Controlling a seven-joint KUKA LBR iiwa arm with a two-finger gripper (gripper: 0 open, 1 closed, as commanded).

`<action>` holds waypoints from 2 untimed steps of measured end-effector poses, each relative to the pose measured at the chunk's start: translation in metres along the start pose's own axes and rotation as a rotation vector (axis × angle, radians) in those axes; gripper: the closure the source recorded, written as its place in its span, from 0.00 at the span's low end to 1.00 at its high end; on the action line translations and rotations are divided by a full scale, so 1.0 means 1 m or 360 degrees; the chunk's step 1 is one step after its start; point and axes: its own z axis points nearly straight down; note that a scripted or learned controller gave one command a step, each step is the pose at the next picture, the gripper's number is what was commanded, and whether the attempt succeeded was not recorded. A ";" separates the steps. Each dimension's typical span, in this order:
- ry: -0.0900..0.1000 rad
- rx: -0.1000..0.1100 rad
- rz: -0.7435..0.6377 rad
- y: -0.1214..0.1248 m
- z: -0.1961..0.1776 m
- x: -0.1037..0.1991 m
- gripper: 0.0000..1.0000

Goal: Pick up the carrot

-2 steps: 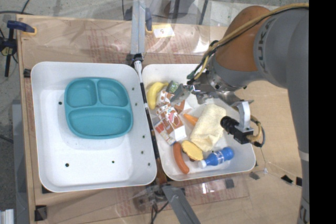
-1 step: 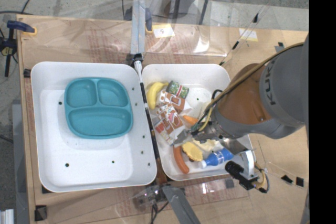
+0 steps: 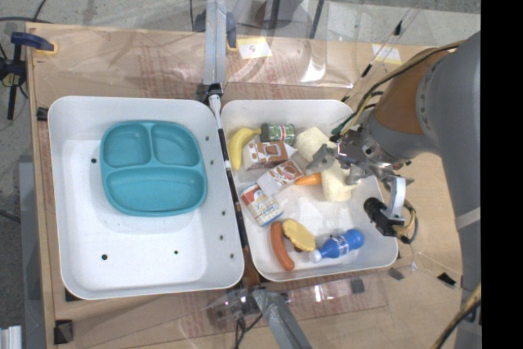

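In the right bin (image 3: 372,261), the gripper (image 3: 333,157) hovers just beside a small orange carrot (image 3: 308,180); whether its jaws are open cannot be told. Crowding snack cartons (image 3: 274,163) and a pale food piece (image 3: 336,185) could be grabbed instead.

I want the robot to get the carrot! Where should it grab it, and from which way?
Probably the carrot's bare orange middle, coming down from above. It lies flat, pointing left-right, so the tool should likely pinch across its thin sides. It is crowded: a small carton touches its left end and a pale lump sits at its right, so the ends look hard to reach.
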 end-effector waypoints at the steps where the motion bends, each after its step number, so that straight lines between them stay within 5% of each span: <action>1: -0.0007 -0.0010 -0.0162 0.028 0.029 0.037 0.00; 2: -0.0008 -0.0011 -0.0167 0.029 0.018 0.036 1.00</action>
